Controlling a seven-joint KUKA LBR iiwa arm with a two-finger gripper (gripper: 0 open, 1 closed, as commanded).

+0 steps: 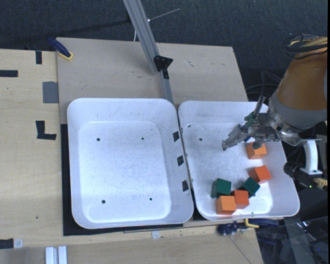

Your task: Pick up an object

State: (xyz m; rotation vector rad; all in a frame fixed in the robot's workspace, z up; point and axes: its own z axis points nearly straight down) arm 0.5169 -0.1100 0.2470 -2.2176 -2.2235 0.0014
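Several small blocks lie in the right bin (pixel 209 114). One orange block (pixel 257 150) sits near the bin's right wall. Another orange block (pixel 260 174) lies below it. Near the front are two green blocks (pixel 221 187) (pixel 251 186) and two more orange blocks (pixel 226 204) (pixel 241 197), clustered together. My gripper (pixel 237 138) hangs low over the middle of the right bin, just left of and above the upper orange block. Nothing shows in its grasp.
The left bin (pixel 121 164) lies beside the right one, sharing a raised rim in the middle. A grey metal pole (pixel 146 32) slants across the bench behind the bins. The arm's orange band (pixel 302 87) looms over the right bin's far right corner.
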